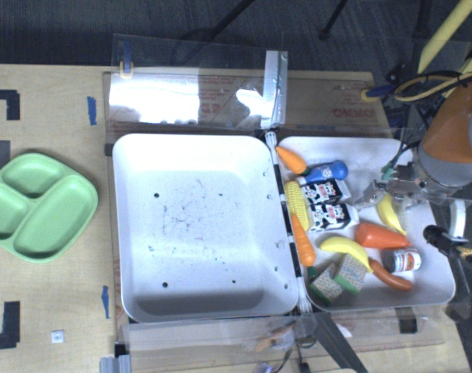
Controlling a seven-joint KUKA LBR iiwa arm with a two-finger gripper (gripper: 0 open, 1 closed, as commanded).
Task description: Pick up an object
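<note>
The right bin (442,290) holds the crowded toy food beneath the arm (452,142), whose gripper (393,186), its grip state impossible to tell, hovers just above the small banana (389,213), so a clean pick probably needs a straight descent clear of the neighbouring carrot (382,236).

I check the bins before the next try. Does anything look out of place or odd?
Nothing looks spilled or broken. The toys all lie crowded in the right bin, some overlapping: the carrot and corn lie pressed along its left wall. The green tray sits on the bench, apart from both bins.
</note>
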